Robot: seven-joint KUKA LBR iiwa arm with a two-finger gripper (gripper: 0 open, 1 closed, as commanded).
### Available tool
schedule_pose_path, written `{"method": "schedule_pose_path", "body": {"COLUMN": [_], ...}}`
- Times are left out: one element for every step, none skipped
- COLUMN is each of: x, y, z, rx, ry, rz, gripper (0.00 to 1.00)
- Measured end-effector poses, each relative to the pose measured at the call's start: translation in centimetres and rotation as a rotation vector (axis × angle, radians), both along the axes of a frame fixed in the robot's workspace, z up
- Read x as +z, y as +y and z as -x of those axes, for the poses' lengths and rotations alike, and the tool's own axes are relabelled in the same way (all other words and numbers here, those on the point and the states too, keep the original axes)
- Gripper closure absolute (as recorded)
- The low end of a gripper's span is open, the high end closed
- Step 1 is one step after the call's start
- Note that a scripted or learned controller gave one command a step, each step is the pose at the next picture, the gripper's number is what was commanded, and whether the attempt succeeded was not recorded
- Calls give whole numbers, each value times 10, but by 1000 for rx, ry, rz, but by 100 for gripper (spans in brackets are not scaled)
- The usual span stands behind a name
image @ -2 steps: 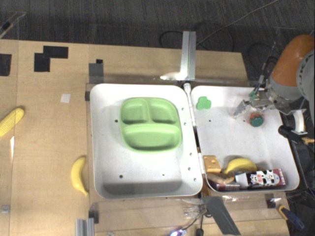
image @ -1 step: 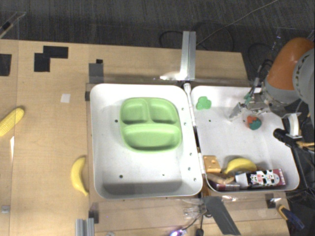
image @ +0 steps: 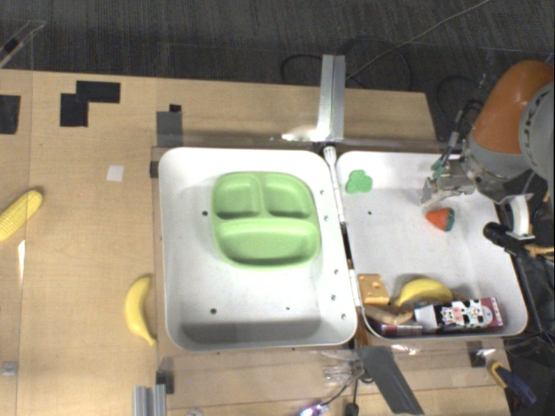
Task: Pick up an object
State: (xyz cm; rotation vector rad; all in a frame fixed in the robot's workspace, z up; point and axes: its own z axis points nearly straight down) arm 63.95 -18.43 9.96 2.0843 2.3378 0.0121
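Note:
In the right bin [image: 486, 258] lie a small red and orange toy fruit [image: 440, 219], a green toy piece [image: 358, 181] near the back left corner, and a yellow banana [image: 423, 292] at the front. A tan cracker-like block [image: 373, 289] and a dark printed packet [image: 457, 315] lie beside the banana. My gripper [image: 444, 187] hangs over the back right part of this bin, just behind and above the red fruit. Nothing visible is held in it.
The left bin [image: 182, 258] holds a green divided plate [image: 264, 217]. On the bench to the left lie a second banana [image: 139, 308] and a yellow corn cob [image: 19, 213]. A metal post [image: 333, 98] stands behind the bins' shared wall.

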Motion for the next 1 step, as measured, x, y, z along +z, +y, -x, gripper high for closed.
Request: {"method": "schedule_pose_path", "body": {"x": [0], "y": [0], "z": [0], "rx": [0], "ry": [0], "rz": [0], "gripper": [0]}}
